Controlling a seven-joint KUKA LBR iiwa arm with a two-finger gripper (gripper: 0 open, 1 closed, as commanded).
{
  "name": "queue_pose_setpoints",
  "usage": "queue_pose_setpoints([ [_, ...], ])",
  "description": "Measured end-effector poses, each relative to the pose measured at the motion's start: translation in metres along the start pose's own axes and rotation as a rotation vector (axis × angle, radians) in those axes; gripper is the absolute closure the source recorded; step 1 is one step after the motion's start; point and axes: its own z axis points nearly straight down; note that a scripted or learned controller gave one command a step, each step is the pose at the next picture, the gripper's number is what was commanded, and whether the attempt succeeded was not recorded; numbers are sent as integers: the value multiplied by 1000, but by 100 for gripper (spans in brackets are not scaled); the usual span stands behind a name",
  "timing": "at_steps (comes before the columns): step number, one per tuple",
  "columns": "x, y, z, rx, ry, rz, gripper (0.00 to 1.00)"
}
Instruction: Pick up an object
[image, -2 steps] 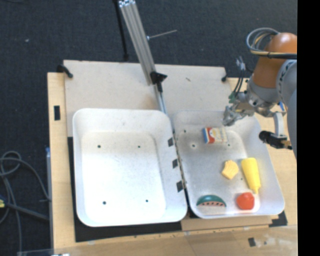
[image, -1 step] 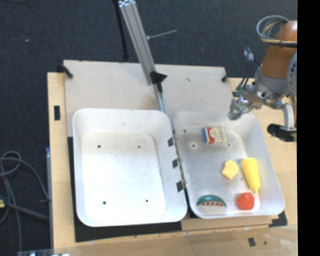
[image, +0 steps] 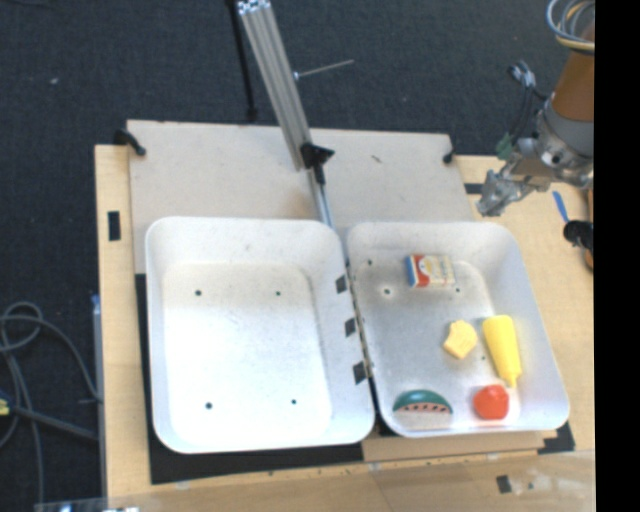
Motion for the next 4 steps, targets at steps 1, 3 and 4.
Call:
queue_pose_setpoints([
  [1,-1,1,-17,5,2,-3,100],
  [3,90,-33,-26,8,4,-2,100],
  [4,131,-59,-22,9,4,-1,100],
])
